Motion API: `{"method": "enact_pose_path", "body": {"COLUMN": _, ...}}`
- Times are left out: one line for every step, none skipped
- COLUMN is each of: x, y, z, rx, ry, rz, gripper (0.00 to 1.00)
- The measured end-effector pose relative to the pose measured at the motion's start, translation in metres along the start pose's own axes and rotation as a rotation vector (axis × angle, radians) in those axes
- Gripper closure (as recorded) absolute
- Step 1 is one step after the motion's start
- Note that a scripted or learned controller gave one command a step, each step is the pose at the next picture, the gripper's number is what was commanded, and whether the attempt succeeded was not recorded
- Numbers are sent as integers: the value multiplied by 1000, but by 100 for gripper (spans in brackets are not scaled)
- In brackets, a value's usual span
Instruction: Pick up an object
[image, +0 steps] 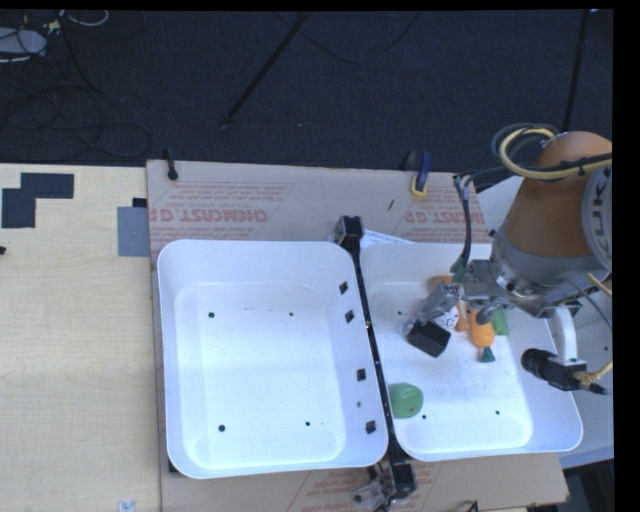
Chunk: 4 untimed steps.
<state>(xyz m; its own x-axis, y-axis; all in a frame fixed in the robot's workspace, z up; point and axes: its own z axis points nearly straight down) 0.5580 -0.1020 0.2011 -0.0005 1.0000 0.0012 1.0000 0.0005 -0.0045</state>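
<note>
Black block (428, 338) (likely light, rigid) lies just left of the gripper (462, 300); grasp across its flat sides; jaw state indiscernible.

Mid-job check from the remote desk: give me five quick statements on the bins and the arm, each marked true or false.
1. The green object lies in the right bin. True.
2. The black object lies in the left bin. False: it lies in the right bin.
3. The arm hangs over the right bin. True.
4. The green object touches the black one. False: bare bin floor separates them.
5. The orange object sits on the cardboard. False: it is in the right bin, by the gripper.
</note>
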Motion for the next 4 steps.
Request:
{"method": "enact_pose_path", "body": {"x": -42, "y": 33, "z": 102, "rx": -2, "ry": 0, "rz": 0, "gripper": 0}}
{"method": "enact_pose_path", "body": {"x": 23, "y": 89, "z": 95, "rx": -7, "ry": 1, "rz": -7, "gripper": 0}}
{"method": "enact_pose_path", "body": {"x": -5, "y": 86, "z": 83, "rx": -3, "ry": -2, "rz": 2, "gripper": 0}}
{"method": "enact_pose_path", "body": {"x": 12, "y": 74, "z": 115, "rx": 2, "ry": 0, "rz": 0, "gripper": 0}}
